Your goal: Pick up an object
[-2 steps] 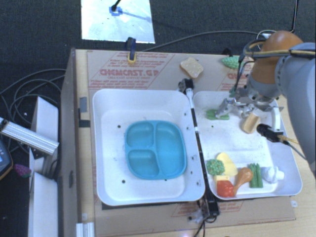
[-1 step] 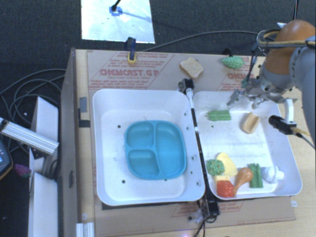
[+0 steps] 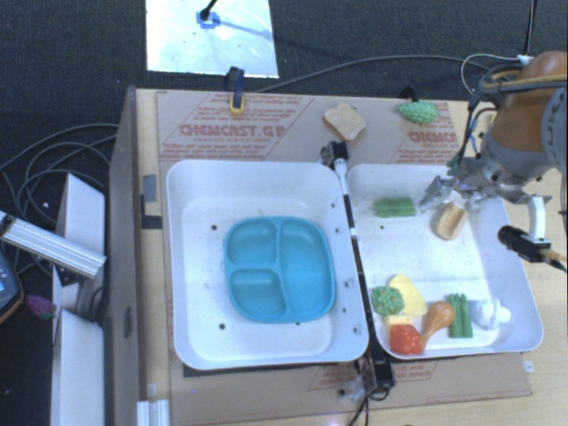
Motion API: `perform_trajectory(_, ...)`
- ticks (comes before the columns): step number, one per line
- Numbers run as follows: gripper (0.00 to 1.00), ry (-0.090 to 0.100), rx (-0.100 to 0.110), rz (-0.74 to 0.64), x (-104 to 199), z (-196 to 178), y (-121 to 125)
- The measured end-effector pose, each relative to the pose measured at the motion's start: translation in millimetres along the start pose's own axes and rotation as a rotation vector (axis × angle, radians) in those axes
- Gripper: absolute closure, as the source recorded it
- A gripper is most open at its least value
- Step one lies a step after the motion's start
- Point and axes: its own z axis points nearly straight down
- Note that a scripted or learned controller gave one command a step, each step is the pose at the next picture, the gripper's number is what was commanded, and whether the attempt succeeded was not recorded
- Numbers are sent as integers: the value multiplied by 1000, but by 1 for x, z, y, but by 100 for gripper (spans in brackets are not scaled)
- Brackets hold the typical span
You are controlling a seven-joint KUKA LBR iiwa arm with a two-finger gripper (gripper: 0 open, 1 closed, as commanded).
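The tan bread-roll toy (image 3: 450,221) lay in the right bin (image 3: 510,278), towards its far side, just under the end effector (image 3: 461,192), whose fingers looked spread apart with nothing between them. A good grasp would mean dropping straight down so the fingers straddled its narrow width. It looked smooth, rounded and pale brown. A green block (image 3: 393,207) sat to its left.
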Motion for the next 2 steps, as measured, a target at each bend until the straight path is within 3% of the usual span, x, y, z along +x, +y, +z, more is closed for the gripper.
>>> perform_trajectory(1,0,0,2,1,-34,35,2)
perform_trajectory(2,0,0,1,0,-33,52,-3)
